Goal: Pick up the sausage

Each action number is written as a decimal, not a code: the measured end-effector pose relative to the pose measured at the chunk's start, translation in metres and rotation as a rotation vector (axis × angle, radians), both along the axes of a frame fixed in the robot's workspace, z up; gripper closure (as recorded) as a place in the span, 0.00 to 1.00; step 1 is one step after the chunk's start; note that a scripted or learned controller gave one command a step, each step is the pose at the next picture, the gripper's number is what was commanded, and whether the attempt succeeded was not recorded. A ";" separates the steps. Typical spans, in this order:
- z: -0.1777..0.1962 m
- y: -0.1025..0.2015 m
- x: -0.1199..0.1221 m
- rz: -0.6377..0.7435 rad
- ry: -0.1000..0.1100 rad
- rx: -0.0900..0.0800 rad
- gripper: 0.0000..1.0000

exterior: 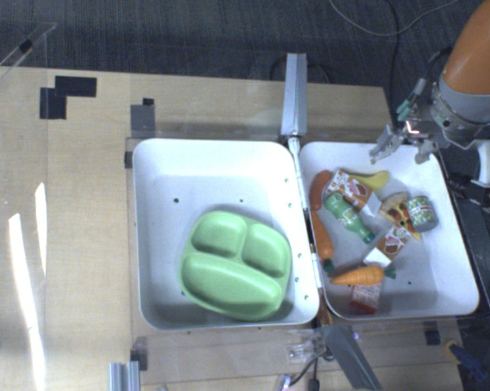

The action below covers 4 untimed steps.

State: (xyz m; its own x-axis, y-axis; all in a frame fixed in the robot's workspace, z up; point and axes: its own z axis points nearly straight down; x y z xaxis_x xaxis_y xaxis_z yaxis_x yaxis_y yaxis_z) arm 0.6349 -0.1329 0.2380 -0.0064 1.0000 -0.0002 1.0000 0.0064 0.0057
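Hovering tool above right bin

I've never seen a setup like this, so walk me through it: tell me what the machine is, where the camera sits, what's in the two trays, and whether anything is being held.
One camera looks down at a slant on a bench. The machine is a grey robot arm with an orange band, reaching in from the right. At its tip is a two-finger gripper, poised over the far edge of the right bin; nothing shows between its fingers. The left bin holds a green divided plate. The right bin holds a pile of toy food: a reddish-brown sausage near its left wall, a green bottle, carrots, a small can and some packets. The sausage is what the arm should pick up, and it lies untouched.
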 end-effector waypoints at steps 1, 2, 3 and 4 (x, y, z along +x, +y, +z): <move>-0.088 0.050 -0.006 0.068 0.001 0.000 0.00; -0.133 0.047 -0.006 0.357 -0.006 -0.004 0.00; -0.116 0.045 0.037 0.236 -0.005 -0.002 0.00; -0.136 0.046 0.029 0.234 -0.028 -0.004 0.00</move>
State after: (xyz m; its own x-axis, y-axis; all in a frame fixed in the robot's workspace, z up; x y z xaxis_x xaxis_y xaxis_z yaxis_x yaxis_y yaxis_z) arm 0.6639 -0.0872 0.1017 -0.2377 0.9713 -0.0071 0.9708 0.2378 0.0330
